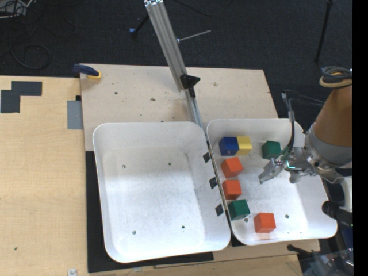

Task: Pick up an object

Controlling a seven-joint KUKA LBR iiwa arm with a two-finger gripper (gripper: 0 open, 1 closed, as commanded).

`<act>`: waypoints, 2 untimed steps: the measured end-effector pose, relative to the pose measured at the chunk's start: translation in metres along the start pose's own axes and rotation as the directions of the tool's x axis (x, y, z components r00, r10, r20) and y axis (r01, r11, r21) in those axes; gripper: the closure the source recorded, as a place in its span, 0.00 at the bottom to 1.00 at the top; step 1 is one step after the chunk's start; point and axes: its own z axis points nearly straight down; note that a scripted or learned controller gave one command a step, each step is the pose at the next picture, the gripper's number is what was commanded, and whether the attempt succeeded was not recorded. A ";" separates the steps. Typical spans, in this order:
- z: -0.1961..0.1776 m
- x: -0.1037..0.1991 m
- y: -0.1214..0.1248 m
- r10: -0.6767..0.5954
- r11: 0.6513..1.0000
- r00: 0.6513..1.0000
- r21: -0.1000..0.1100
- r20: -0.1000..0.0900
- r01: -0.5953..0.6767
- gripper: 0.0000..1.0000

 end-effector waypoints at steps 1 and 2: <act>-0.002 -0.001 0.001 0.004 1.000 1.000 -0.005 0.001 -0.004 0.00; 0.044 0.005 0.004 0.003 1.000 1.000 0.001 0.000 -0.003 0.00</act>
